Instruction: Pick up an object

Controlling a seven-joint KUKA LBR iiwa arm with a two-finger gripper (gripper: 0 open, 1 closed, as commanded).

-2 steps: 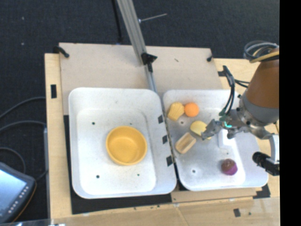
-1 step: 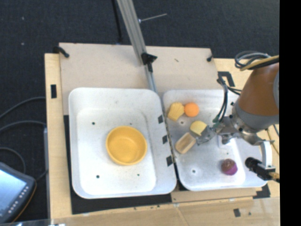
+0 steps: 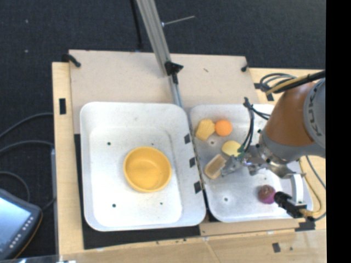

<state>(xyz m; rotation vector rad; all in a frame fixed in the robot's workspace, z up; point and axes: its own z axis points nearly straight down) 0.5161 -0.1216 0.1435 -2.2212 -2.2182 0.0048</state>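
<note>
Over the right bin [image 3: 230, 215], gripper [image 3: 233, 163] perhaps touching the tan block [image 3: 214, 167].

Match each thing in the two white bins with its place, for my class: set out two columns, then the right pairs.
Things:
1. yellow bowl
2. orange ball
3. purple object
4. tan block

Places:
A. right bin, near its front right corner
B. right bin, beside the divide between the bins
C. left bin, about the middle
D. right bin, near its back edge

Pairs: 1-C, 2-D, 3-A, 4-B

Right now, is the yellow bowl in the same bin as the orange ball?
No, the yellow bowl sits in the left bin, the orange ball in the right bin.
</note>
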